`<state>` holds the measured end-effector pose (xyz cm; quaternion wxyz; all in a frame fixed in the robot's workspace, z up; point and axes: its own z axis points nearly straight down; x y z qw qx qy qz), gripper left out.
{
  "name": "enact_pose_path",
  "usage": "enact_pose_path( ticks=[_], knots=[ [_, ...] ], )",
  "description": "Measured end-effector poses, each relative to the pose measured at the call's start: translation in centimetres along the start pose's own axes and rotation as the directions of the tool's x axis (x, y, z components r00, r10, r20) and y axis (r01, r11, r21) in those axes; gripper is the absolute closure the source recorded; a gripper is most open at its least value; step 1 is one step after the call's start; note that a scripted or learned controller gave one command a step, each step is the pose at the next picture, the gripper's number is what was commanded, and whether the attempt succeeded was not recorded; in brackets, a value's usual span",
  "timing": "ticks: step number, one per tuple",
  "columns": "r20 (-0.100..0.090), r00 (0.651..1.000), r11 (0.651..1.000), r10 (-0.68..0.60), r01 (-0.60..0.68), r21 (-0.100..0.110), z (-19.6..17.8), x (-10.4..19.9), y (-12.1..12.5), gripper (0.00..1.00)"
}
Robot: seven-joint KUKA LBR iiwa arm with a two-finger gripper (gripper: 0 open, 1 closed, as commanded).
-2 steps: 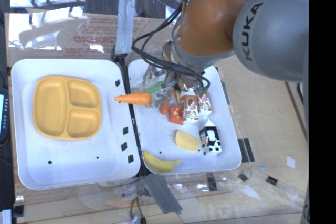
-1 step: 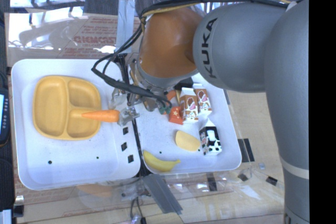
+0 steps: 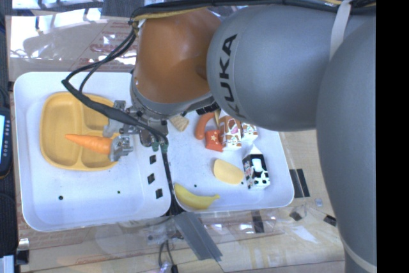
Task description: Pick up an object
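Observation:
My gripper (image 3: 121,140) hangs over the left bin (image 3: 38,201), at the right edge of a yellow divided plate (image 3: 61,128). An orange carrot (image 3: 89,142) lies on that plate, its thick end right beside the gripper's metal fingers. The fingers look empty, and the arm's orange band and grey body hide much of the right bin. In the right bin (image 3: 281,192) lie a banana (image 3: 193,197), a pale yellow wedge (image 3: 228,171), a small black-and-white cow carton (image 3: 257,172), a red sausage-like toy (image 3: 203,124) and a printed red-and-white box (image 3: 231,133).
The ridge between the two bins (image 3: 163,182) runs just right of the gripper. A black cable (image 3: 96,67) loops from the arm over the left bin's back. A small tan piece (image 3: 179,123) peeks out under the wrist. Bare white floor lies in the left bin's front half.

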<state>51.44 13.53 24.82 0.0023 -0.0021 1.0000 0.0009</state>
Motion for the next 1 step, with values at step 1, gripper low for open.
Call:
enact_pose_path(
  ticks=[1],
  knots=[
    [-0.004,0.884,0.884,0.467,-0.467,0.005,2.68,-3.84,6.50,1.00]
  ],
)
